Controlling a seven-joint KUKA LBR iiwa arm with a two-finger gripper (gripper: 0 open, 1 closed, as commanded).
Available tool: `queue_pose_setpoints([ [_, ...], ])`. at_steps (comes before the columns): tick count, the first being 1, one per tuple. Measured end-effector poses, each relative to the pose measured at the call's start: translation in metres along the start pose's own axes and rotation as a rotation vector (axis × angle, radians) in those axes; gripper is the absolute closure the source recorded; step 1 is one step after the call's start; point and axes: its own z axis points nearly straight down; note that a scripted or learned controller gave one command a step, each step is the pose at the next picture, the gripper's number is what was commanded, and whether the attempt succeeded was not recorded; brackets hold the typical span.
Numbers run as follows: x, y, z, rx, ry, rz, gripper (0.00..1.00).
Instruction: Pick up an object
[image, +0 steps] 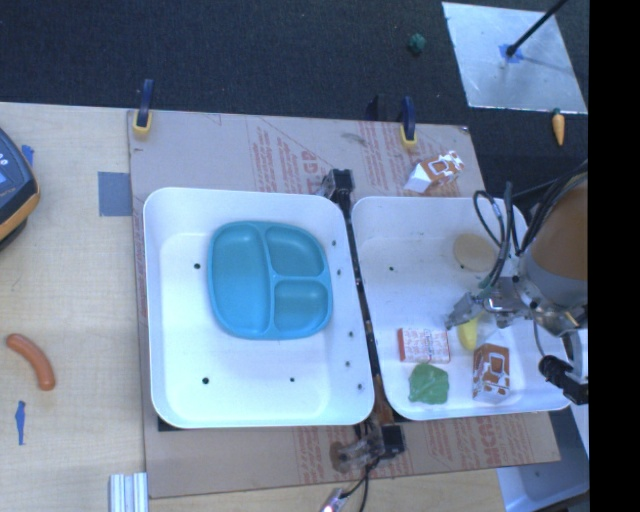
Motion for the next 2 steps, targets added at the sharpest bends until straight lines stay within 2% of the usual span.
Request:
queue_pose_setpoints([
  [1, -0.001, 0.001, -0.011, -0.001, -0.002, -0.005, 1.00],
  [2, 0.066, 0.038, -0.001, -0.004, 0.000, -0.003, 1.00],
])
